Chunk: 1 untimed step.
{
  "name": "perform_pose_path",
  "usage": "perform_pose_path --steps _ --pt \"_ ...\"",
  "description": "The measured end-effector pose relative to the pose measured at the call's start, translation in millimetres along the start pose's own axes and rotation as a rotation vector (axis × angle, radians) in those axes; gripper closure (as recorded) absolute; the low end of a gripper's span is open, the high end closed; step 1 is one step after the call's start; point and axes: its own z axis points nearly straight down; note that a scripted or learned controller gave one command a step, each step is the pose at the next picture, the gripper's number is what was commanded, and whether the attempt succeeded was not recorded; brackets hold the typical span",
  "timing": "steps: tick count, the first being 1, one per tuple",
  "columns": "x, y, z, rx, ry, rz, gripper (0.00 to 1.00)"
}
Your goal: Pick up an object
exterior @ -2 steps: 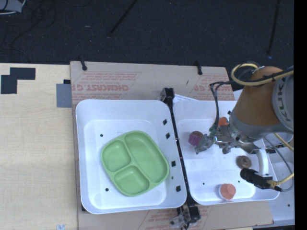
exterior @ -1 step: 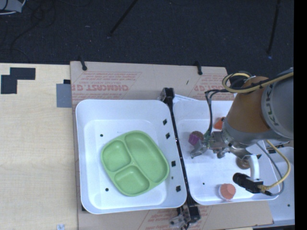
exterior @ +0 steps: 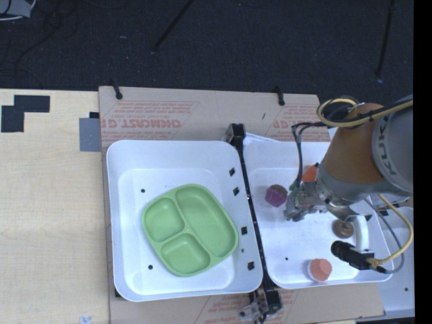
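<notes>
In the right bin (exterior: 283, 160) a small purple object (exterior: 275, 195) lies near the left wall. My gripper (exterior: 295, 206) hangs low over the bin floor just to the right of it, close beside it. A salmon-orange round object (exterior: 319, 269) rests near the bin's front edge. A small orange piece (exterior: 309, 173) peeks out by the arm's wrist, partly hidden. The arm's body covers the right part of the bin.
The left bin (exterior: 125, 181) holds a green divided plate (exterior: 189, 229) lying flat. A black divider rail (exterior: 246, 201) runs between the two bins. A small brownish round thing (exterior: 344, 229) sits under the wrist, partly hidden.
</notes>
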Motion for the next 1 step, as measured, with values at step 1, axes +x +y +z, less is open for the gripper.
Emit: perform_pose_path --steps 1 --pt "1.5 5.7 -61.7 -0.010 -0.002 -0.008 1.00"
